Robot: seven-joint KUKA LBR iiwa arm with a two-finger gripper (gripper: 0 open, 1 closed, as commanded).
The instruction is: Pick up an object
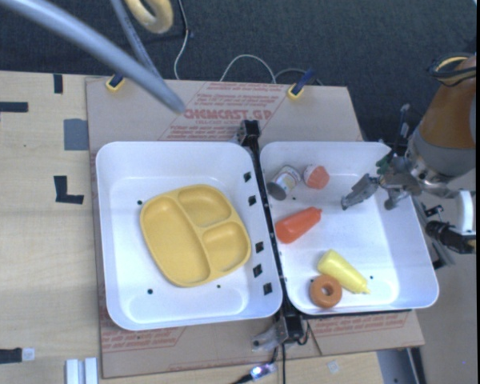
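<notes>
The right bin [408, 238] holds several small objects. An orange carrot-shaped piece [298, 224] lies near the divider. Behind it sit a small silver can [283, 182] and a salmon-coloured piece [316, 177]. A yellow cone-like piece [343, 271] and an orange ring [326, 292] lie at the front. My gripper [372, 198] hovers over the right side of this bin, to the right of the carrot piece and the salmon piece. It is open, with nothing between its fingers [354, 198].
A yellow divided plate [195, 234] lies in the left bin [116, 214]. A black divider [260, 214] separates the bins. The arm's orange band [448, 122] is at the right edge. A grey pole [88, 34] crosses the upper left.
</notes>
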